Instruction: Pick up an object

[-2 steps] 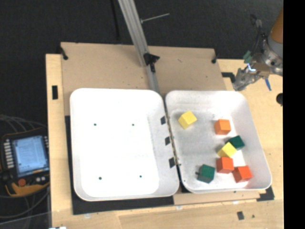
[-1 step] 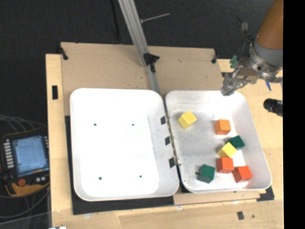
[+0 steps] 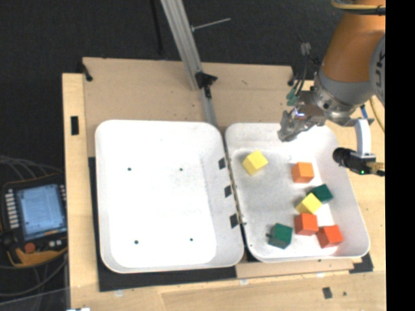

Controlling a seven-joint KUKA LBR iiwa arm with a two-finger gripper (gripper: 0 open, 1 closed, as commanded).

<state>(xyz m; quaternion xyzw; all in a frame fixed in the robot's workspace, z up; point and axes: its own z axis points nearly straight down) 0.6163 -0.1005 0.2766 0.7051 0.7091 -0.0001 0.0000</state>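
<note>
**Arm over the right bin's far edge, seven blocks below**

You had a pale wooden bench (image 3: pixel 155 89) standing on dark carpet, with two shallow white bins side by side on it. The left bin (image 3: pixel 162 193) showed a bare white floor with a few small dark dots. The right bin (image 3: pixel 266 148) held the blocks: a yellow cube (image 3: pixel 255 162) near its far left, an orange cube (image 3: pixel 303 172) to the right of it, and a tight cluster nearer you of a dark green block (image 3: pixel 321 193), a smaller yellow block (image 3: pixel 310 203), two orange-red cubes (image 3: pixel 306 223) (image 3: pixel 329 235) and a green cube (image 3: pixel 281 235).

The gripper (image 3: pixel 288 129) hung over the right bin's far rim, apart from every block; you could not tell how its fingers stood. Open floor lay between the yellow cube and the cluster. A metal pole (image 3: pixel 185 41) slanted across the bench's far side, and a handheld screen (image 3: pixel 35 212) sat off the bench's left edge.
</note>
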